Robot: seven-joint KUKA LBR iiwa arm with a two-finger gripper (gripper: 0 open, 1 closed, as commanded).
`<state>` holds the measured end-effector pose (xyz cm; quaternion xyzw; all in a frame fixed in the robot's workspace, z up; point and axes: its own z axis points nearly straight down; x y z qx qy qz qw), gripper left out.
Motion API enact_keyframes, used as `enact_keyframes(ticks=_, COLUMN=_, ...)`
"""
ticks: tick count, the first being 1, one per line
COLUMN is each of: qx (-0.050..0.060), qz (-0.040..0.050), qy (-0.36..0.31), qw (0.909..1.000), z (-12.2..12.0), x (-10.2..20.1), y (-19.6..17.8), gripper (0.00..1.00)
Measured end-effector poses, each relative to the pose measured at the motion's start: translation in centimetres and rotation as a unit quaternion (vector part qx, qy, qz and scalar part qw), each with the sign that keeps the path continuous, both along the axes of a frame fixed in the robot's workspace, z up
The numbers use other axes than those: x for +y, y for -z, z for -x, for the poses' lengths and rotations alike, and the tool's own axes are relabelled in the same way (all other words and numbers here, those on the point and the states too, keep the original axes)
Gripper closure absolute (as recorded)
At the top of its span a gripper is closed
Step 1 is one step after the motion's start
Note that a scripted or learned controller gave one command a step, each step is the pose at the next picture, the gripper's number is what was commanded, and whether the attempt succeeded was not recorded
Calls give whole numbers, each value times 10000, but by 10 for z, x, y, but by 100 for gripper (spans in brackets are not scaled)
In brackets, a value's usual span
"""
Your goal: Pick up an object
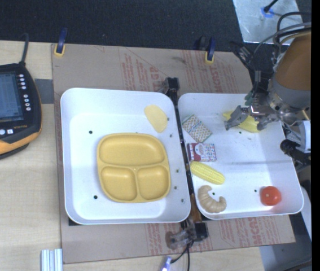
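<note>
Croissant (211,199) nearest in right bin (244,210), illegible red-labelled packet (201,152) above, gripper (249,119) spread over yellow object (249,124)

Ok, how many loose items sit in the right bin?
6: checkered packet, small carton, corn, croissant, tomato, and a yellow item under the gripper, which may hide more.
</note>
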<state>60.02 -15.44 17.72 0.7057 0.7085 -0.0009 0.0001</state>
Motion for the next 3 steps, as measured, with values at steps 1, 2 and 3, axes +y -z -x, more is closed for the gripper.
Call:
enact_keyframes(ticks=1, qx=10, qz=-7, qy=6, qw=10000, z=-56, x=-58, y=60, gripper=0)
enact_keyframes(ticks=2, qx=39, qz=13, qy=-4, qw=10000, z=-55, x=-27, y=82, gripper=0)
enact_keyframes(ticks=3, qx=114, qz=10, qy=-21, qw=9999, z=-52, x=-29, y=73, gripper=100)
